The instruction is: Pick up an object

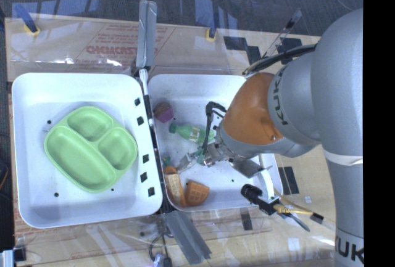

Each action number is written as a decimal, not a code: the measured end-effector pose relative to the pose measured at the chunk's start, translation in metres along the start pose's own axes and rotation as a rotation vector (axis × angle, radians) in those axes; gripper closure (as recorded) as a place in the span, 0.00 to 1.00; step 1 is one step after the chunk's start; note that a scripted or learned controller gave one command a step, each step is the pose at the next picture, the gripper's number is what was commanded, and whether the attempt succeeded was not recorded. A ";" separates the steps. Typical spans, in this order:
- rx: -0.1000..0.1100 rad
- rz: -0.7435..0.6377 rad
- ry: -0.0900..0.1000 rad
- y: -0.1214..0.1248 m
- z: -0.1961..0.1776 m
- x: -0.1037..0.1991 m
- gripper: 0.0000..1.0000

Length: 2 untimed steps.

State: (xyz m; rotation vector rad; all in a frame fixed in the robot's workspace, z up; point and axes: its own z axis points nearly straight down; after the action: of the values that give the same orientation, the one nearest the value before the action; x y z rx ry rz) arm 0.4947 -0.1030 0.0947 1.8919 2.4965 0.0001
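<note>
Two shallow white bins sit side by side on the desk (92, 37), split by a grey divider, probably so that things can be sorted from one to the other. In the left bin (31, 198) a green sectioned plate (91, 147) lies flat near the middle. The right bin (185, 84) carries the loose pieces: a small purple object (163, 113) near the divider, a green bottle (186, 131) lying on its side towards the centre, and two tan wafer-like pieces (185, 190) against the near wall. The arm (290, 111) reaches in from the right and leans low over this bin, its orange band above the wrist, so the hand (207, 158) hangs just beside the bottle's near end. From this angle I cannot tell how the hand stands, and nothing can be seen gripped. Judging by the approach, the bottle looks the likely target, though its rounded side may roll away.
</note>
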 end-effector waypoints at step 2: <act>0.008 -0.148 0.010 -0.001 0.004 0.004 0.00</act>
State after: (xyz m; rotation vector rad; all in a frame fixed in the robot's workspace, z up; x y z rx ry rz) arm 0.4926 -0.0997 0.0911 1.7094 2.6396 -0.0012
